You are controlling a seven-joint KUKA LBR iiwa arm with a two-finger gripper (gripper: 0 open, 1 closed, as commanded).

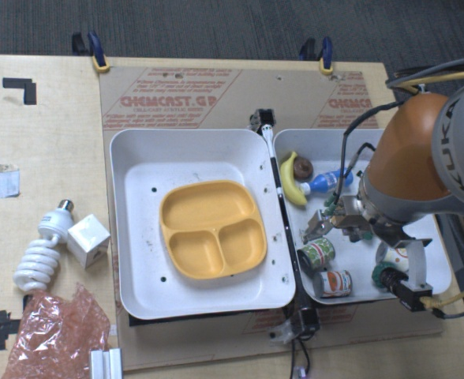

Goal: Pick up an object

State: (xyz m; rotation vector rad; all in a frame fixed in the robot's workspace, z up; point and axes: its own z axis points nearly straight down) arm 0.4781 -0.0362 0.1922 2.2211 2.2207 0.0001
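Pale wood makes up the bench [35, 140], and at its left lie a spiral bulb [43, 251], a small white cube [88, 239] touching it, and a crumpled pink bag [54, 334] at the near edge. A small foil square [5, 182] sits farther left, and a black bracket mark [20, 89] lies far left.

Right of these, brown paper-faced board [177, 93] lies under both bins; its red print reads "CHEMCAST GP", repeated and partly cut off at the right. Blue-and-yellow clamps [96, 52] hold its far edge.

The left bin [137, 283] holds one thing: a yellow tray [214, 229] with three compartments, lying flat near the middle.

The right bin [311, 144] holds a banana [291, 181] at its far left, a dark round lump [304, 167] touching it, and a blue bottle [327, 182] just right. Nearer lie two cans: a green-labelled can [317, 253] on its side and a red-and-white can [334, 283] just beside it; their print is too small to read.

The arm [409, 160] covers the bin's right part, with "KUK" legible on its grey shell. The gripper [327, 221] hangs just above the green-labelled can, between it and the bottle; whether the fingers are open or closed cannot be told, and nothing is seen held.
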